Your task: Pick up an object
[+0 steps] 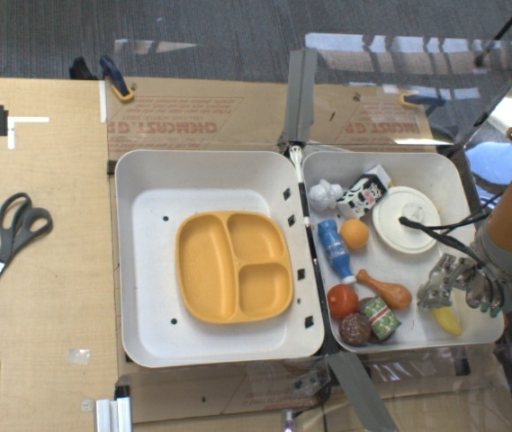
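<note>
The right bin [468, 184] holds several small items: a white round lid [406, 219], a black-and-white cow-pattern box [363, 196], a white crumpled piece [326, 192], a blue bottle [332, 246], an orange ball [354, 233], a toy drumstick [383, 288], a red tomato [342, 300], a dark brown ball [355, 329], a green-and-red can [381, 318] and a yellow piece [449, 322]. My gripper [449, 284] hangs low at the bin's right side, just above the yellow piece and right of the drumstick. Nothing shows as lifted.
The left bin [139, 241] holds a yellow divided plate [235, 266]. Scissors [8, 232] lie on the wooden bench at far left. A blue clamp [116, 77] sits on the cardboard behind the bins. Black cables [435, 230] cross the white lid.
</note>
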